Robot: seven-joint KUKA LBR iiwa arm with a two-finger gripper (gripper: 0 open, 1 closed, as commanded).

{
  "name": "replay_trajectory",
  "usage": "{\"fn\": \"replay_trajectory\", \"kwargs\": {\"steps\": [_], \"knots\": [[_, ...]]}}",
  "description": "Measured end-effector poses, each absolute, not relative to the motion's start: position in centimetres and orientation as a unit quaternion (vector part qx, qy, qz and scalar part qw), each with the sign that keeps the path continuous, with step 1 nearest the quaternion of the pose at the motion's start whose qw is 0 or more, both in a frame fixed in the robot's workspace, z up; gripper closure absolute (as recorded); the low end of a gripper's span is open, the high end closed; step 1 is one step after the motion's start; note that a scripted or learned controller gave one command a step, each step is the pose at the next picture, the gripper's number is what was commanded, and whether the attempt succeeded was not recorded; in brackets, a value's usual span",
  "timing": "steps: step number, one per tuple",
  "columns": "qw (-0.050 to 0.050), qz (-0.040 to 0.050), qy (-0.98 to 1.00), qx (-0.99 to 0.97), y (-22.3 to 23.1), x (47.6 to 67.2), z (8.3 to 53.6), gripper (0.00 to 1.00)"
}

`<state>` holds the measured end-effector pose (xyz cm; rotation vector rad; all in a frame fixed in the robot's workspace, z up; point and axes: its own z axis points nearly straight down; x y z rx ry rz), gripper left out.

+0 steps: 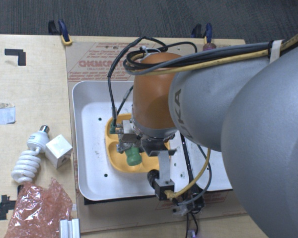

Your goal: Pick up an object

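Observation:
A yellow dish-like object (115, 158) lies in the white bin (92, 133), near its middle. A green piece (133, 156) sits on the yellow object's right part. My gripper (130, 144) hangs right over the yellow object and the green piece, under the orange wrist band (151, 90). The arm's grey body hides most of the gripper and the right side of the bin.
On the bench left of the bin lie a spiral light bulb (29, 157), a small white cube (58, 150) and a crumpled pinkish plastic bag (37, 209). Cables (139, 51) loop above the wrist. Clamps (63, 32) hold the cardboard's far edge.

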<state>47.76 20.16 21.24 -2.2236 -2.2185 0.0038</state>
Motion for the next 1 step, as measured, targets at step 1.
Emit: {"fn": "replay_trajectory", "kwargs": {"steps": [1], "knots": [[-0.001, 0.0, -0.707, -0.707, 13.63, 47.83, 26.09, 1.0]]}}
